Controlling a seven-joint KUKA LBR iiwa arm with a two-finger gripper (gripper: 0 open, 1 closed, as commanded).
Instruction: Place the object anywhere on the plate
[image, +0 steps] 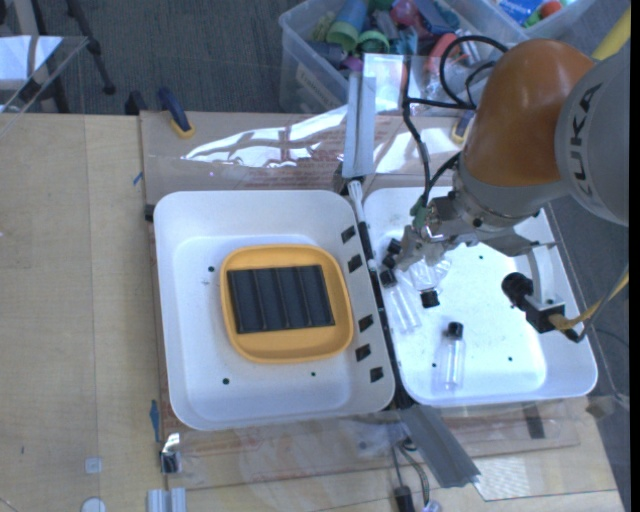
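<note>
Looking down, we see the gripper (425, 262) low in the right bin (575, 370), over some clear plastic tubes (404, 308); we cannot tell its state. Another clear tube with a black cap (453, 356) lies apart there. The yellow plate (287, 302) sits in the left bin (190, 300).

Bins: two, a left bin (190, 300) and a right bin (560, 370);
Plates: one, a yellow plate (285, 345);
Vials: two, vial (453, 355), second vial (400, 305);
Arms: one, arm (530, 110)
</note>
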